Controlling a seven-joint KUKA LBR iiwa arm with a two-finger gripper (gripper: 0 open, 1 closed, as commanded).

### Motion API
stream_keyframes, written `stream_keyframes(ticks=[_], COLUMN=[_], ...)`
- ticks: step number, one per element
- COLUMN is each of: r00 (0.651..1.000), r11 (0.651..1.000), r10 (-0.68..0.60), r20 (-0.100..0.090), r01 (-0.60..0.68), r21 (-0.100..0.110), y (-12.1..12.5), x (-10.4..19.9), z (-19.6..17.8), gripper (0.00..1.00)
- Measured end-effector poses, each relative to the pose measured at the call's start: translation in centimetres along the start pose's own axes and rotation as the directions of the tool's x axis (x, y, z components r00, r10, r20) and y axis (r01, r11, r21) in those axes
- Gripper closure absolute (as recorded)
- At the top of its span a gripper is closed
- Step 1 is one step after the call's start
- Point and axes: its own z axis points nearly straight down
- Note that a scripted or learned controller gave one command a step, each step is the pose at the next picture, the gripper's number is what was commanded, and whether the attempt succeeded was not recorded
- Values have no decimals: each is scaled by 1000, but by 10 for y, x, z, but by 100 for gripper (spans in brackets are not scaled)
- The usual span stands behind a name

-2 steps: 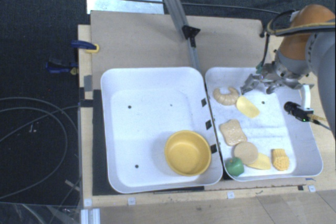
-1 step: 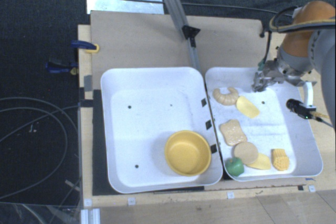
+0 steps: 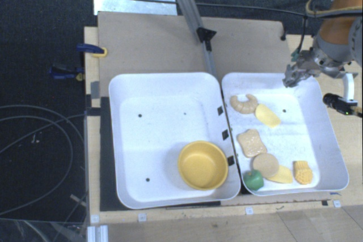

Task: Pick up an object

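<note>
Green ball (image 3: 254, 180): right bin's 7 o'clock corner, touching the round biscuit (image 3: 265, 165).
Pincer (image 3: 291, 80): over bin's 1 o'clock rim, opening impossible to tell, nothing held.

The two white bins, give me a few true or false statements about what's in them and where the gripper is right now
1. The yellow bowl sits in the left bin. True.
2. The croissant lies in the left bin. False: it lies in the right bin, near its far left corner.
3. The gripper is over the far edge of the right bin. True.
4. The green object is at the far end of the right bin. False: it is at the near left corner.
5. The gripper grips the corn cob. False: the cob lies in the bin's near right part, apart from the gripper.
</note>
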Motion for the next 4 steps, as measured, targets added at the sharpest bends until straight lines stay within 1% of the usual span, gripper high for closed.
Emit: stream_keyframes(ticks=[1,2,3,4], r00=[1000,1000,1000,1000], r11=[1000,1000,1000,1000], r10=[-2,-3,-3,-2], r20=[0,0,-3,-3], r01=[2,3,3,2], r21=[-1,1,7,7], y=[12,14,-10,-27], x=[-3,-3,53,93], z=[-57,-111,-107,-104], gripper=[100,100,100,100])
